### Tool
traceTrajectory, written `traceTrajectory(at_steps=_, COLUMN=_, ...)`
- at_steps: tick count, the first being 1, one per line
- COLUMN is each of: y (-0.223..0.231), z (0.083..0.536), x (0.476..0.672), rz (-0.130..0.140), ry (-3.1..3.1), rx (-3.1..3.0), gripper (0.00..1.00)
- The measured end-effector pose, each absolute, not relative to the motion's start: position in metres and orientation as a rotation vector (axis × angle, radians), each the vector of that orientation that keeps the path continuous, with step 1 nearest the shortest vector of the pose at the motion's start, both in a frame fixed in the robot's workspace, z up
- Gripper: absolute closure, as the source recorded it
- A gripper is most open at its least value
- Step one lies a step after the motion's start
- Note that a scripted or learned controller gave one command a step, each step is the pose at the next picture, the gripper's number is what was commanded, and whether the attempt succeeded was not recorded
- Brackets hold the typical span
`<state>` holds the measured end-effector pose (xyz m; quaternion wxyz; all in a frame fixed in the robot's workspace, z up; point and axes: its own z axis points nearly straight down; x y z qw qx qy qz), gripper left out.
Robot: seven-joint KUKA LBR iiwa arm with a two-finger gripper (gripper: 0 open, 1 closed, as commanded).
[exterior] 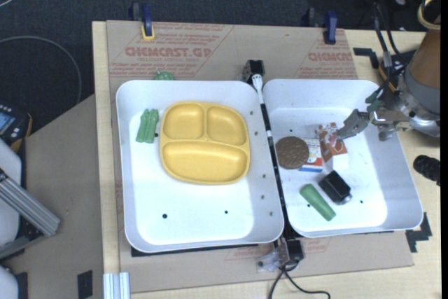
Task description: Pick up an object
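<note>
Right now the gripper [348,127] sits low over the right white shallow plastic bin [378,217], near its middle toward the right rim, fingertips just beside a small red-and-white crumpled packet [330,141]. Whether it is clenched or released cannot be told; nothing is visibly between the tips.

Objects in the right bin: the packet lies near the centre, and a flat white-blue-red card [313,165] lies just below it. A round brown disc [291,152] sits toward the bin's left edge, touching or overlapping that card. A small black rectangular block [335,187] lies toward the near edge, and a green cylindrical stick [318,202] lies just beside it on its left, tilted diagonally.

The left white shallow plastic bin [203,220] carries a yellow three-compartment plastic plate [205,143] in its far half. A green ridged piece [148,126] lies by the left rim, just beside the plate.

The grey arm [423,98] comes in over the right bin's right rim. Both bins rest side by side on a brown cardboard sheet [175,49] with red lettering, held at the bench's far edge by two blue-and-yellow clamps [146,21].
</note>
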<state>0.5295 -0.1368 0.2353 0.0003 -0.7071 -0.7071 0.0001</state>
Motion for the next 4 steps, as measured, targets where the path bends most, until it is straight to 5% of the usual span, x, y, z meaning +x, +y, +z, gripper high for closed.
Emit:
traceTrajectory(at_steps=1, y=-0.137, z=0.246, x=0.53, rz=-0.002, ry=-2.224, rx=-2.223, gripper=1.0)
traceTrajectory(at_steps=2, y=-0.045, z=0.287, x=0.557, rz=-0.01, ry=-2.236, rx=-2.211, gripper=1.0)
traceTrajectory(at_steps=3, y=0.097, z=0.313, x=0.534, rz=-0.012, ry=-2.24, rx=-2.201, gripper=1.0)
traceTrajectory(at_steps=4, y=0.065, z=0.386, x=0.494, rz=-0.012, ry=-2.225, rx=-2.225, gripper=1.0)
